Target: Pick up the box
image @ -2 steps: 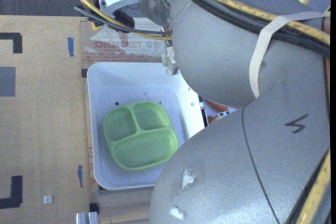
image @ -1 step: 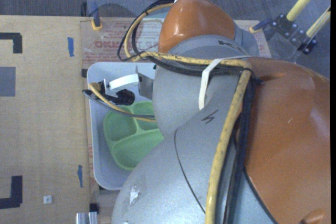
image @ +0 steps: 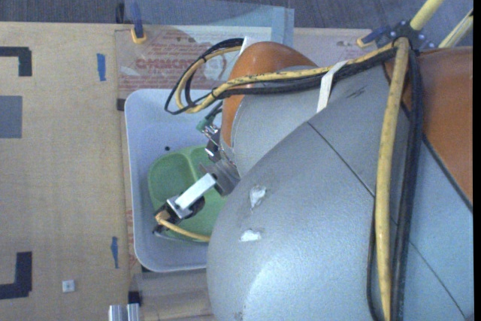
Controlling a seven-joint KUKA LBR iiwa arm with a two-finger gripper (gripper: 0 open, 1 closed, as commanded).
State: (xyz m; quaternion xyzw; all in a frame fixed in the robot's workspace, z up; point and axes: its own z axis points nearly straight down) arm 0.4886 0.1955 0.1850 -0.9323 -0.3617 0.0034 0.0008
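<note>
One grey robot arm [image: 316, 222], ringed by an orange band [image: 263, 60] above its wrist, loomed over a shallow white plastic bin [image: 143, 131] and covered that bin's right side as the camera saw it. Its gripper [image: 216, 154] hung inside the bin, over the right rim of a rounded green plastic bowl [image: 171, 177]. The bowl sat on the bin's floor in the lower half of the view. Whether the gripper was spread or closed could not be told, since the arm's bulk hid its tip. Where the box lay in relation to the bin could not be told either. A loop of black and yellow cables [image: 188, 83] trailed across the bin's upper edge. Just beyond that edge lay a brown printed cardboard sheet [image: 158, 60]. Left of the bin stretched the pale wooden bench [image: 60, 162], marked with short strips of blue tape [image: 101, 65] and black corner marks [image: 21, 60].
</note>
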